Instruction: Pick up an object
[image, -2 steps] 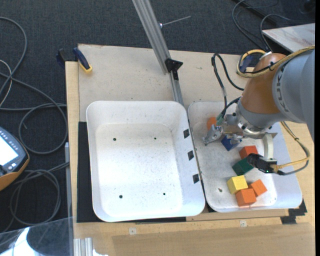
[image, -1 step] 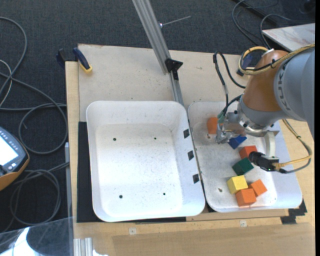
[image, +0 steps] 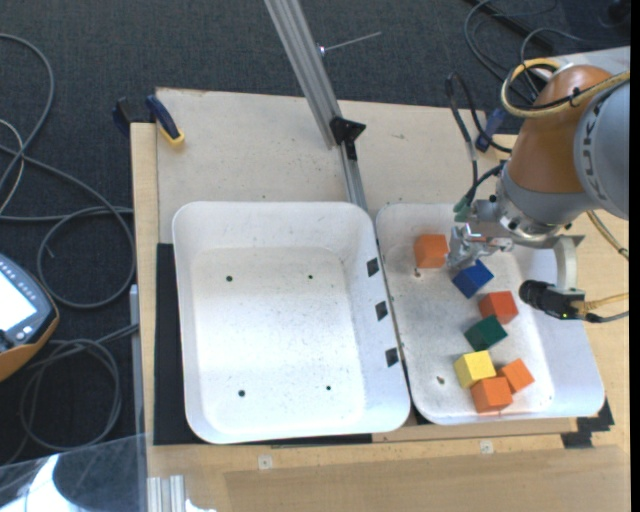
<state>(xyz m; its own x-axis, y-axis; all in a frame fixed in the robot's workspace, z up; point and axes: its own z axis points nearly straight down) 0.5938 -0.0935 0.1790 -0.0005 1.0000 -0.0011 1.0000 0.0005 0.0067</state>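
Looking at the jaws (image: 466, 250) first: they sit low in the right bin (image: 432, 398), and honestly we can't tell how wide they're spread or if anything's pinched. A blue block (image: 473, 278) lies touching or just below the tips, toward the bin's front; an orange block (image: 431, 251) sits just beside them toward the left bin (image: 190, 232). We'd guess blue's the target. Further out are red (image: 498, 305), green (image: 486, 332) and yellow (image: 475, 367) blocks.
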